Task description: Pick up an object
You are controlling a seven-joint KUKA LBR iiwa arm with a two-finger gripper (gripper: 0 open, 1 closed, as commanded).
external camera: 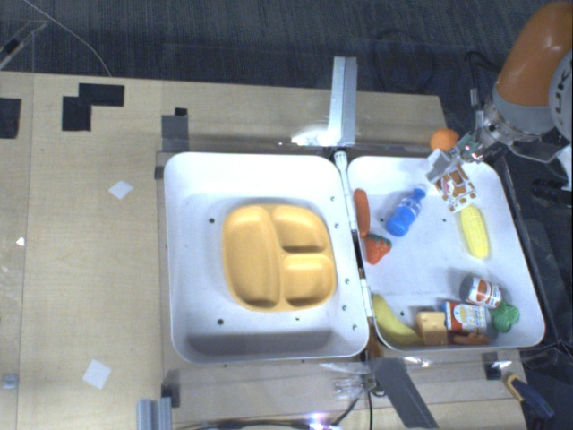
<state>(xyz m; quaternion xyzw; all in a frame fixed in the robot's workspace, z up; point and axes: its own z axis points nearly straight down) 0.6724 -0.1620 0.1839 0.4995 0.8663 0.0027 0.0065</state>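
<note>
The claw (450,170) hangs over the right bin's (519,240) far corner, gripping a small packet (457,189). The hold looks to be on one edge only; I judge a swing could shake it loose

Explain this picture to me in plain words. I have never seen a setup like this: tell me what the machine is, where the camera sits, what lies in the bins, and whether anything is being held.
One camera, fixed above a wooden bench, looks down at a slant. The machine is a robot arm, grey with an orange band, reaching in from the right. Its gripper, a two-finger claw, sits over the top edge of the right bin.

Two shallow white bins stand side by side. The left bin holds a yellow divided plate. The right bin holds toy food: a carrot, a strawberry, a blue bottle, a corn cob, a banana, a small can, a juice carton and something green. An orange lies at the top rim.

A small printed package lies just below the gripper; whether it is held is too small to tell.
</note>
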